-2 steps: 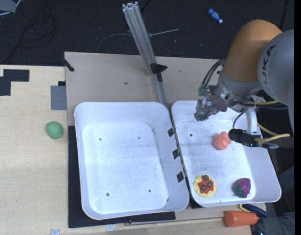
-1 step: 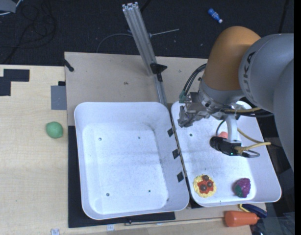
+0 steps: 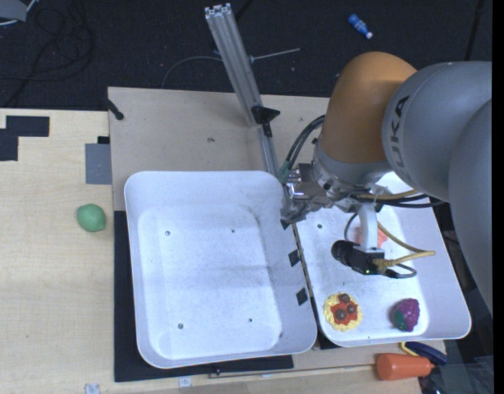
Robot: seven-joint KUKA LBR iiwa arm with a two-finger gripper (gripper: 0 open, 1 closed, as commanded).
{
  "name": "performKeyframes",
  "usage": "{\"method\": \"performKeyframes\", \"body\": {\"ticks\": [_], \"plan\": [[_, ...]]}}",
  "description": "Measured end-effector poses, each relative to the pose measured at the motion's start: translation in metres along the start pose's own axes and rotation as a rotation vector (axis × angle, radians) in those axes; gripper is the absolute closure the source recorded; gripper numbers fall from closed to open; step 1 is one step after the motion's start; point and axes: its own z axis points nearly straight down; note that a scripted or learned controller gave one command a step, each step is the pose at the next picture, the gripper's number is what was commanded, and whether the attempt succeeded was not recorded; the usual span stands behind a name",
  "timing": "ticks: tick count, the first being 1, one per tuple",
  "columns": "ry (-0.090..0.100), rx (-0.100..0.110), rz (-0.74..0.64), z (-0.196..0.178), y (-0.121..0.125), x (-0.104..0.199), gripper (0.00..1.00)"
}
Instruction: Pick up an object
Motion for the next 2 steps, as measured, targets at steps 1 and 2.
{"method": "performKeyframes", "body": {"ticks": [1,2], "plan": [[0.000,-0.001,-0.001,-0.0162,-0.0121,0.0550,1.00],[-0.001,0.001,0.003,-0.0125,-0.0038,0.0568,1.00]]}}
